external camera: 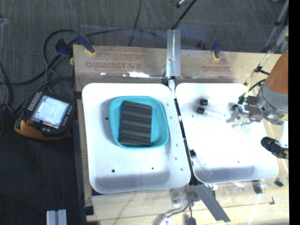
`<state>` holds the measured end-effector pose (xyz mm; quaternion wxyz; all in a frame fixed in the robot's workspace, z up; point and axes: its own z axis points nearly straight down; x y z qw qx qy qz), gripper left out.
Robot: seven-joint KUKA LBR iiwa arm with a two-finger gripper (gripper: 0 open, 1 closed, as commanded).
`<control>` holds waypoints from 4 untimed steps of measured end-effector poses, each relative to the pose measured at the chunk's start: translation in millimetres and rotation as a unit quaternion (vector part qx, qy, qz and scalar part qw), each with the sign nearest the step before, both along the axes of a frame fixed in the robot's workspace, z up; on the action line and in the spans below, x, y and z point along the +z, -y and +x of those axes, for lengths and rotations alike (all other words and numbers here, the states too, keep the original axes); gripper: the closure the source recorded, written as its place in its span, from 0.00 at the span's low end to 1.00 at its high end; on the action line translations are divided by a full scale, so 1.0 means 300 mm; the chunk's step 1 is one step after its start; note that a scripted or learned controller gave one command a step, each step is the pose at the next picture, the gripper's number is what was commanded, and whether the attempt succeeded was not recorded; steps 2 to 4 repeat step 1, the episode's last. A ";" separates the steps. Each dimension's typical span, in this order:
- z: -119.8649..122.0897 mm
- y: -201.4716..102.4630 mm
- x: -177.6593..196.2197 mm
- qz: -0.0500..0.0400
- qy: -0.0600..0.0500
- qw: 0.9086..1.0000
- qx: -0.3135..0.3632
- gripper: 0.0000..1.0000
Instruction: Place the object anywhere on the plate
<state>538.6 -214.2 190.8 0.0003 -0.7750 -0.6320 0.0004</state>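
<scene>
Camera view shows us a dark ribbed block [136, 123] already lying on the blue plate [161, 125] in the left bin [93, 139]. We judge it stiff and fairly light, best taken across its narrow sides. Our gripper [241, 114] hovers low over the right bin [225, 158]; we cannot tell its opening, and see nothing held.

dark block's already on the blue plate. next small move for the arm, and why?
Probably just hold back or retract right: the dark ribbed block lies flat within the blue plate in the left bin, so the placement looks done. The gripper sits over the right bin, well apart from the plate.
</scene>
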 end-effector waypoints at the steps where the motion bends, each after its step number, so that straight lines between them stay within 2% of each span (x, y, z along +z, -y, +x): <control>1: 0.000 0.000 0.000 0.000 0.000 1.000 0.000 0.00; 4: 0.000 0.000 0.000 0.000 0.000 1.000 0.000 0.00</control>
